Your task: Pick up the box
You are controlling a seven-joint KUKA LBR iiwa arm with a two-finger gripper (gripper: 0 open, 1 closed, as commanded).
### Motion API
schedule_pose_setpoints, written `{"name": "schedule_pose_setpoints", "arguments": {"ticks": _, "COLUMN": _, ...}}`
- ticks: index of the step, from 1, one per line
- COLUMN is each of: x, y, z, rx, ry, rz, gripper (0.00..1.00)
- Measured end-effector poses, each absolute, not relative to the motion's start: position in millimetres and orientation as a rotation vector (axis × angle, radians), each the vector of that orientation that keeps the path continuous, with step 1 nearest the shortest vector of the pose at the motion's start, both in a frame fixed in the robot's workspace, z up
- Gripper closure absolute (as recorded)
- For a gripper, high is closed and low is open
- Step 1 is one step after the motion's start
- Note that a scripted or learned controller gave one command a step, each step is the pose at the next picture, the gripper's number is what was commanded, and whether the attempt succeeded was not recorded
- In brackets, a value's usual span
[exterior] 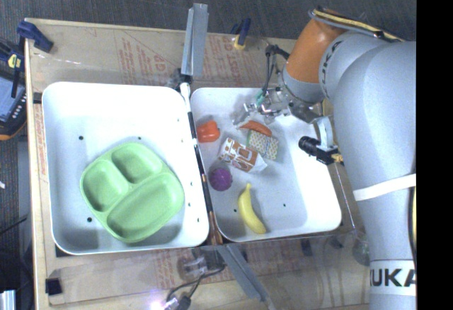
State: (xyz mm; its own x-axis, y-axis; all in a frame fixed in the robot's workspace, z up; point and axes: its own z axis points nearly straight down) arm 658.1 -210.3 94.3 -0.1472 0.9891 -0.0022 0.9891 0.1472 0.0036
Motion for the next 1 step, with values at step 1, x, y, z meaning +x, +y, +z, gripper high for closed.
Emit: {"name": "schedule_pose_setpoints", "arguments": {"ticks": 1, "x": 573.0, "y": -210.0, "z": 92.1, "rx": 1.911, "ry": 2.497, "rz": -0.001, "gripper": 0.00}}
